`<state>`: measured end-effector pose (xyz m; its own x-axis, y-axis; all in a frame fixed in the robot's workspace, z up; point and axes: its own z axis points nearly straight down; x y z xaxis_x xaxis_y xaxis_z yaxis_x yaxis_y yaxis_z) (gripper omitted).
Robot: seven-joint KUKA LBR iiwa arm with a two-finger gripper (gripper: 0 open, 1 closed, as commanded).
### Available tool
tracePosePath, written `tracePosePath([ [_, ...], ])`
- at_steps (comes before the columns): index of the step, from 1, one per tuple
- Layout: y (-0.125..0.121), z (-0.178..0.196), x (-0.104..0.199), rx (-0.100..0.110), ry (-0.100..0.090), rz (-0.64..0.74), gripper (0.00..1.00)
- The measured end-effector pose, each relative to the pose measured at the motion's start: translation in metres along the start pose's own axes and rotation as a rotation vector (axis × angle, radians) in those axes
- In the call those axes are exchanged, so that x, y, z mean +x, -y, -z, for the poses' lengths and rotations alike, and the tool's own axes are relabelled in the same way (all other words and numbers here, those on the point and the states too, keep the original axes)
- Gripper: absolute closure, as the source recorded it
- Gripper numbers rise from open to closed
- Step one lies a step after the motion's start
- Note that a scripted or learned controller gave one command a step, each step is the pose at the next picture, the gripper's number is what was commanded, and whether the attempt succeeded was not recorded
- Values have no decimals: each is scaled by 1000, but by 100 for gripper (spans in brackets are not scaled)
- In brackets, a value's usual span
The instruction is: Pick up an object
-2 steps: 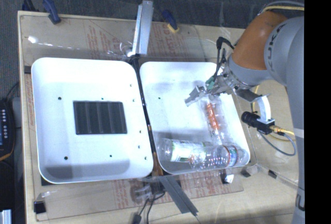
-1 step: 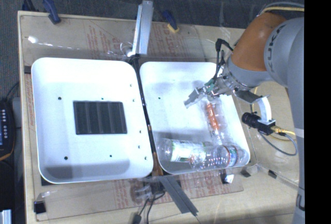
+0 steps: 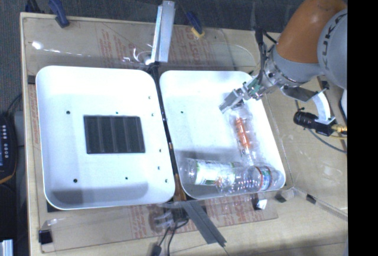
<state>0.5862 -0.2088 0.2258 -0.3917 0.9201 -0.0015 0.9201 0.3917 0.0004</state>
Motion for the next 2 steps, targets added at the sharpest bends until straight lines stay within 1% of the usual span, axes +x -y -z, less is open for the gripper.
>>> tracePosePath([
  [1,0,0,0,0,0,0,0],
  [2,-31,-71,-14,3,-3,-26,0],
])
